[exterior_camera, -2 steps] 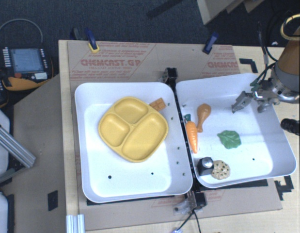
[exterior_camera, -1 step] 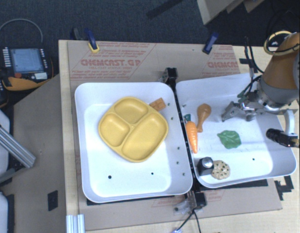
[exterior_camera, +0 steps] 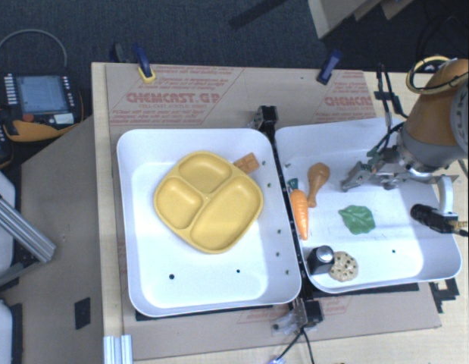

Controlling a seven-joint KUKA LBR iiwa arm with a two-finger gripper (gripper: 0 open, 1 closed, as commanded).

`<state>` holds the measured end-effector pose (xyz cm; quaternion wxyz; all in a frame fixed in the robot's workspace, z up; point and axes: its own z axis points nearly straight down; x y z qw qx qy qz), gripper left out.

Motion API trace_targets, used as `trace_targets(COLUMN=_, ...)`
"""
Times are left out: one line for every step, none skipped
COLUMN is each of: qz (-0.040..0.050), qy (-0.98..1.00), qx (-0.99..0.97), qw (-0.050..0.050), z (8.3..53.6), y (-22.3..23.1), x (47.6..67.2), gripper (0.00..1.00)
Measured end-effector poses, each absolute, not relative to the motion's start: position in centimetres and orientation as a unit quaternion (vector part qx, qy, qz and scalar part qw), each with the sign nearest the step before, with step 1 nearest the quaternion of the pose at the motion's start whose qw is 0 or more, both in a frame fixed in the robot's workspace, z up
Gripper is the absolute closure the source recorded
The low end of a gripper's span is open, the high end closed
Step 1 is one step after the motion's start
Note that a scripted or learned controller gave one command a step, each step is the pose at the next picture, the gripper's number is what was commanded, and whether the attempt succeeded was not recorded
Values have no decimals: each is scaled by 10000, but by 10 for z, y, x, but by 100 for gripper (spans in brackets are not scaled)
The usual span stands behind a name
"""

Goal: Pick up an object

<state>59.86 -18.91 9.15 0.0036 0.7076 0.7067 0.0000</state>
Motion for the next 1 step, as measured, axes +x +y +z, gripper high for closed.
trace_targets(qz=65, qy=7076, qx=7065, qw=86, z=108, y=-187, x=604, gripper=100)
